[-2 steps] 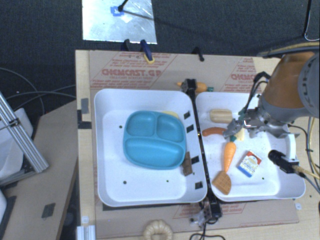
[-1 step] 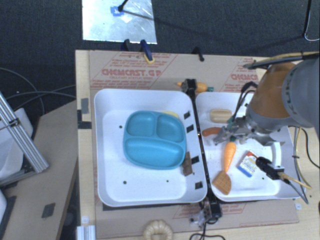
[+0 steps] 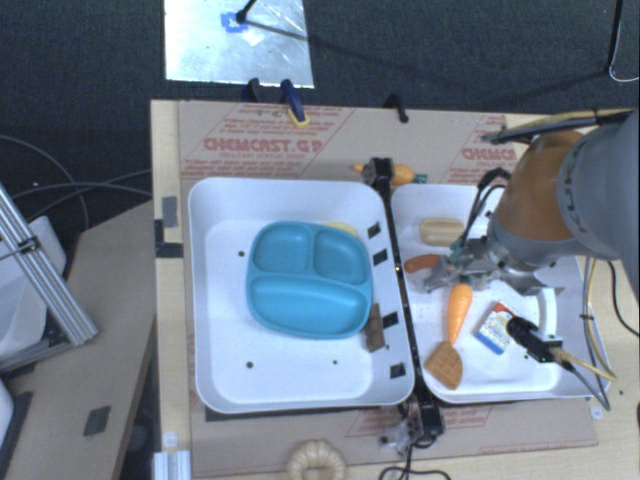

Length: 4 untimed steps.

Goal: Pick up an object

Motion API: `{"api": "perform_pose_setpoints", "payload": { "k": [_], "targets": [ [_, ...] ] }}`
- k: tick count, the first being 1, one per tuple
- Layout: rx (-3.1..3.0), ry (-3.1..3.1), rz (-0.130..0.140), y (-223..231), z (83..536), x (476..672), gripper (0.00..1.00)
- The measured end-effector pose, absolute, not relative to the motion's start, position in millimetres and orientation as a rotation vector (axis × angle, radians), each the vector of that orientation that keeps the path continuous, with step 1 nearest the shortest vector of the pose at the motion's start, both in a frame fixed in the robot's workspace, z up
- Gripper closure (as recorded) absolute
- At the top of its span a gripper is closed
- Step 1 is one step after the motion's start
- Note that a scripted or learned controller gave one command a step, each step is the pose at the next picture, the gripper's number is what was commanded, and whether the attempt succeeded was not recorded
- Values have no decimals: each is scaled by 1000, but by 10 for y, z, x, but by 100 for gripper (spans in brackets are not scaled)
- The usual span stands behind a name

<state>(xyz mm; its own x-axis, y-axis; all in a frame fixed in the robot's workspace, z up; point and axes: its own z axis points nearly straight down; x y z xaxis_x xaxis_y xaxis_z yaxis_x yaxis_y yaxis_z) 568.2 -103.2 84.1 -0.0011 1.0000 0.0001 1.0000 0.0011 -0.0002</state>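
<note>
My end effector (image 3: 447,273) sits low in the right bin (image 3: 570,383); its opening I cannot tell. Carrot (image 3: 458,311) lies just below it, sausage (image 3: 422,263) just left.

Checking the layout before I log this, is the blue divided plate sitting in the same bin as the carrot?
No, the blue divided plate lies in the left bin, while the carrot lies in the right bin.

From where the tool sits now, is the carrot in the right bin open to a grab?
Probably yes: the carrot lies uncovered just below the tool, with clear bin floor beside it.
</note>
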Motion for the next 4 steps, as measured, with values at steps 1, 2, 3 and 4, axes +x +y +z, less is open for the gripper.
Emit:
{"api": "perform_pose_setpoints", "payload": {
  "k": [1, 2, 3, 4],
  "targets": [
    [-2221, -2224, -2, -1032, 950, 5688, 100],
    [-2219, -2226, -2, -1082, 1394, 5749, 100],
    [-2221, -2230, -6, -1111, 2033, 5771, 100],
    [-2218, -2228, -3, -1110, 2251, 5781, 100]
  ]
}}
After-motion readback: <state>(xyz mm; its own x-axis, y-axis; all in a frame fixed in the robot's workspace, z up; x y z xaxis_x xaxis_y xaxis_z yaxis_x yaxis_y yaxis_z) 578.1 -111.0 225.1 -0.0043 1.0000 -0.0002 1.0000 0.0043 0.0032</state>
